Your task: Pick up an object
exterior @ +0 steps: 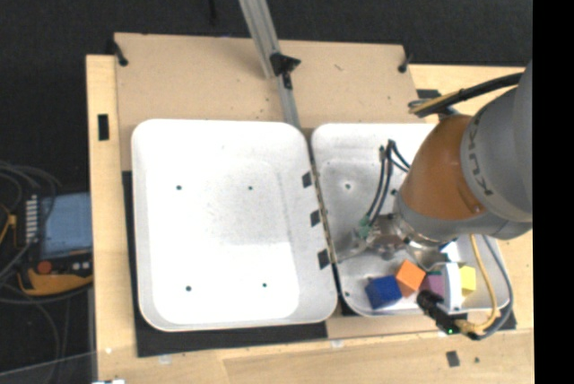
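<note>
The bench [242, 82] under me is flat, pale brown board, matte, with the two bins set side by side on it. The left bin [224, 221] is the bigger white shape I see: shallow, smooth plastic, rounded corners, faintly speckled grey across its floor with a few small dark dots. The right bin [350, 158] is the same glossy white, but my own arm [484, 167] covers much of it, a thick grey cylinder with the orange band bulging above the wrist, so that bin's right side and near corner are hard to make out.

My gripper [381, 239] hangs low over the right bin's middle, just beside the divider between the bins. Its metal parts blur together with dark cables and a bit of green; I cannot tell how my jaws stand.

The things to pick lie in the right bin's near corner, close together. The blue block [382, 292] is a matte, boxy chunk, its long axis running roughly left to right with a slight tilt. Just beside it, nearer my wrist, sits the orange block [411, 276], smaller and turned cornerwise. Further right are a small purple piece [434, 284] and a yellow and white block [465, 280], both partly hidden by my wrist and cables.
</note>
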You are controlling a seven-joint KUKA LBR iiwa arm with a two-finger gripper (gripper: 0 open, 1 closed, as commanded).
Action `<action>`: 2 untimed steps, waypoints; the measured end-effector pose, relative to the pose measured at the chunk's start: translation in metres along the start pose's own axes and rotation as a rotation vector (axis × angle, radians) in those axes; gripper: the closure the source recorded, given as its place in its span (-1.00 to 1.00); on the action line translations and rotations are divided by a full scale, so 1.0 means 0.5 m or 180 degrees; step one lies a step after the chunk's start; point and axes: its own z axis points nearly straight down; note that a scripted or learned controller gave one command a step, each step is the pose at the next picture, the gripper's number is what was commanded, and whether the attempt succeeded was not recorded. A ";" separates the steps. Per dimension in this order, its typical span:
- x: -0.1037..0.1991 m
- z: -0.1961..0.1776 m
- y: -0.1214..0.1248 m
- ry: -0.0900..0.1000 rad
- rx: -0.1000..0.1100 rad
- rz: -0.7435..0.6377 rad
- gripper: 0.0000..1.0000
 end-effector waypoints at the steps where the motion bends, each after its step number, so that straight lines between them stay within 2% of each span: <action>1: 0.001 -0.027 0.005 0.0009 -0.0032 0.0020 1.00; 2: 0.003 -0.155 0.011 0.0001 -0.0040 -0.0020 1.00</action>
